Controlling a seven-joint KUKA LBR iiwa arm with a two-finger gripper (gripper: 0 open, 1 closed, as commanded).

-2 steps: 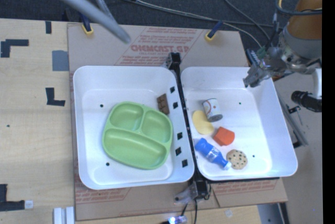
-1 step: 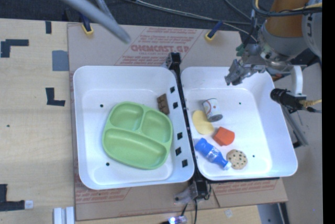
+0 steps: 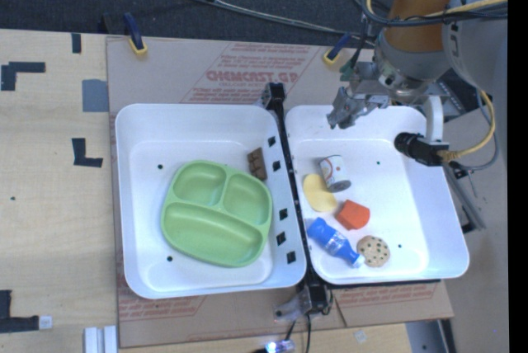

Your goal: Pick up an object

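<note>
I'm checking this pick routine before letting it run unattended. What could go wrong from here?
The small items crowd together: the yellow piece touches the can, and the blue bottle lies beside the cookie, so the gripper may nudge neighbours or close on two. The tipped can could roll away.

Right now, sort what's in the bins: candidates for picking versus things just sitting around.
Candidates, right bin:
small can
yellow piece
orange block
blue bottle
cookie

Just lying about:
green divided plate and brown piece, left bin
blue clamps
</note>
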